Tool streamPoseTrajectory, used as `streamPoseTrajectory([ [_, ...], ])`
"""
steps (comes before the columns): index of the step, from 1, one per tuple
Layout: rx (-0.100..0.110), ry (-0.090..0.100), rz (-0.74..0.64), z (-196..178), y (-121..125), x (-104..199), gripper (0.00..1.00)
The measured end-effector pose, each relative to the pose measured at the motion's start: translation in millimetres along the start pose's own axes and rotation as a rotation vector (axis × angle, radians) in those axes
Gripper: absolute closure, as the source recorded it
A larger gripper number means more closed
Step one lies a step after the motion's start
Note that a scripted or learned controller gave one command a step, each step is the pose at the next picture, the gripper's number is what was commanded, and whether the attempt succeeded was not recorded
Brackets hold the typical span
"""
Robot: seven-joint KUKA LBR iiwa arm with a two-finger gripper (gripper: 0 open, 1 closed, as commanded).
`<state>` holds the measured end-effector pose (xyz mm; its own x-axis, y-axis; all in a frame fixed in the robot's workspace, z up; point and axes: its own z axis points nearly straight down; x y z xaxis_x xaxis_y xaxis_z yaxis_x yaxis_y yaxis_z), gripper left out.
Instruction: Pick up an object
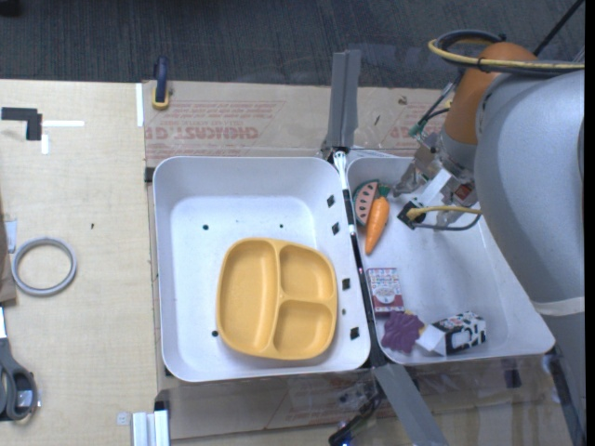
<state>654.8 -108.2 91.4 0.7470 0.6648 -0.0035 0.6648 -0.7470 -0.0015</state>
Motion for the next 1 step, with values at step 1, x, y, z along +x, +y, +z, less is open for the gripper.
streamPoseTrajectory([
  [1, 0.002, 0.000, 0.524, -99.3, -69.5, 9.3, 0.00],
])
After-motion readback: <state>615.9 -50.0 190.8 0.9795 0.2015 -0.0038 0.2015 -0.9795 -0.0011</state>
